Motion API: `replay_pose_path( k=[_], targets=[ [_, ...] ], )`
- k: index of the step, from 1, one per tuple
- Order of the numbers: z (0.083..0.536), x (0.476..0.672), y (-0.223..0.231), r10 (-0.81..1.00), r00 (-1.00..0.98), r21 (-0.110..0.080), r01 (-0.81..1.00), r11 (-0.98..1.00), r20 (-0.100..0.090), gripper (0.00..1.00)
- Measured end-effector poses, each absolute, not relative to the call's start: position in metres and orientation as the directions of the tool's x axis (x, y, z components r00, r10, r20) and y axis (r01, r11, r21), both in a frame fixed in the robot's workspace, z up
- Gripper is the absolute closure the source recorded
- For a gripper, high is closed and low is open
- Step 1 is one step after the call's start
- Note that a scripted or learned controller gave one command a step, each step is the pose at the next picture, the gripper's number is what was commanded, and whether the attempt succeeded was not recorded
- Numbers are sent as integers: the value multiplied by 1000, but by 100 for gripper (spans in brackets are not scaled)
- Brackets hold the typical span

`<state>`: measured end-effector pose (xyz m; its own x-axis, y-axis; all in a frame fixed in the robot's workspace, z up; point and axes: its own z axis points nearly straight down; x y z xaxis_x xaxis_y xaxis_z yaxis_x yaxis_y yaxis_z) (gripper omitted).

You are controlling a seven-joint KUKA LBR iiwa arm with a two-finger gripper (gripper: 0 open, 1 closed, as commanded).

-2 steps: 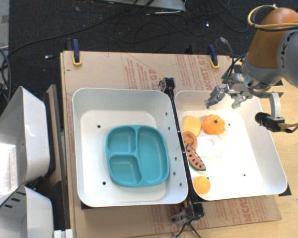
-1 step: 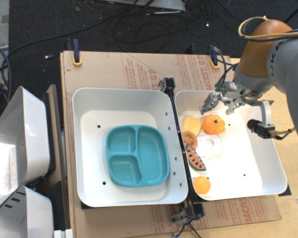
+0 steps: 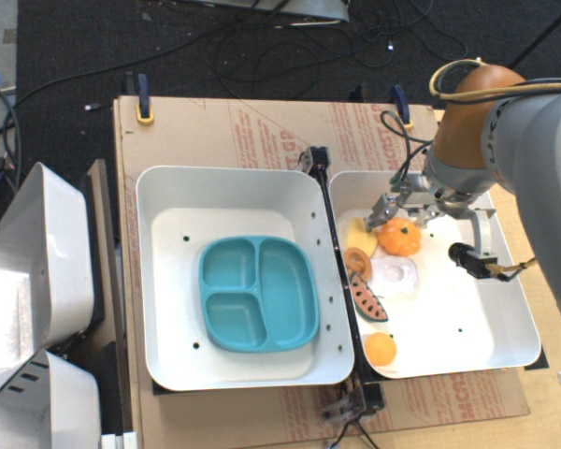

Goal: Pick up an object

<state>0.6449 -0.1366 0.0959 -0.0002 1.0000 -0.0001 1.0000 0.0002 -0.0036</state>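
Nearest us, a small orange ball (image 3: 381,348) lies in the right bin (image 3: 505,344), well below the gripper (image 3: 399,215) and out of its line. What matters is the orange pumpkin-like fruit (image 3: 399,238): it sits directly beneath the jaws, touching or nearly so. We cannot tell whether they are spread or pinching it. A watermelon slice (image 3: 366,298) lies further below and left of them; the teal tray (image 3: 258,293) is far left.

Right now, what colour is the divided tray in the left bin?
Light blue, teal-ish. The divided tray shows plainly in the camera view.
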Motion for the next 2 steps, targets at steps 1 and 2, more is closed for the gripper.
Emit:
replay_pose_path(
  k=[1,2],
  targets=[
    [110,647,-137,1000,-1,3,1000,1,-1,100],
    [174,646,-136,1000,-3,7,1000,3,-1,100]
  ],
)
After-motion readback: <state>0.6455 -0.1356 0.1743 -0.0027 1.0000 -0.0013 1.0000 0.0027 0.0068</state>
